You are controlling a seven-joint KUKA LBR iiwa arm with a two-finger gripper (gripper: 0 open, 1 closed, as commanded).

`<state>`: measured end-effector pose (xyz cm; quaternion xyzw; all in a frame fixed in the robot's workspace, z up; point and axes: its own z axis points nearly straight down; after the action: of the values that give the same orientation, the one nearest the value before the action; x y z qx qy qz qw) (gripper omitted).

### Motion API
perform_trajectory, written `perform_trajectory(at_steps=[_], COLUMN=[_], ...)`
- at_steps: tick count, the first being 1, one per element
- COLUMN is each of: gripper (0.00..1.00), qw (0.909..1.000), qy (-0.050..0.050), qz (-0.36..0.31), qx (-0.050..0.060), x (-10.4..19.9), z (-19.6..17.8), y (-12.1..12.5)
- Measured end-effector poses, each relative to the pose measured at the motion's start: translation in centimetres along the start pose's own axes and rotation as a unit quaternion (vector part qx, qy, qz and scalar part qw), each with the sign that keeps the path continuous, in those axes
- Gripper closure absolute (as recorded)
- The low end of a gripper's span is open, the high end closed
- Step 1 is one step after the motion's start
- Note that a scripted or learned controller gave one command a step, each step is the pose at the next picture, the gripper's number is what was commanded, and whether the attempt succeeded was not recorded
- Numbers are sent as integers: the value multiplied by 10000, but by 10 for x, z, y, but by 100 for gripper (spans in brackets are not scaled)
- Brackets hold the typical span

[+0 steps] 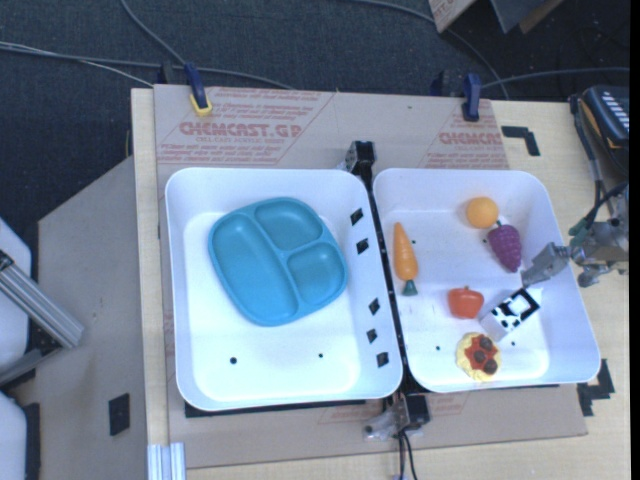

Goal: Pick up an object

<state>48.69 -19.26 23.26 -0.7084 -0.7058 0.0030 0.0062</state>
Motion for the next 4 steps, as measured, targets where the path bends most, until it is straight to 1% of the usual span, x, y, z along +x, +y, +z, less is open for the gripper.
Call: perform_trajectory(at_steps=[1, 2, 3, 4], gripper=[0, 0, 0, 0], qw=[10000, 10000, 10000, 9999], qy=[-17, -6, -6, -78], qz=[-19, -15, -20, -6], qx=[-61, -37, -39, -146], x=[0, 0, 0, -9], z=[-6, 36, 82, 122], y=[3, 4, 11, 17])
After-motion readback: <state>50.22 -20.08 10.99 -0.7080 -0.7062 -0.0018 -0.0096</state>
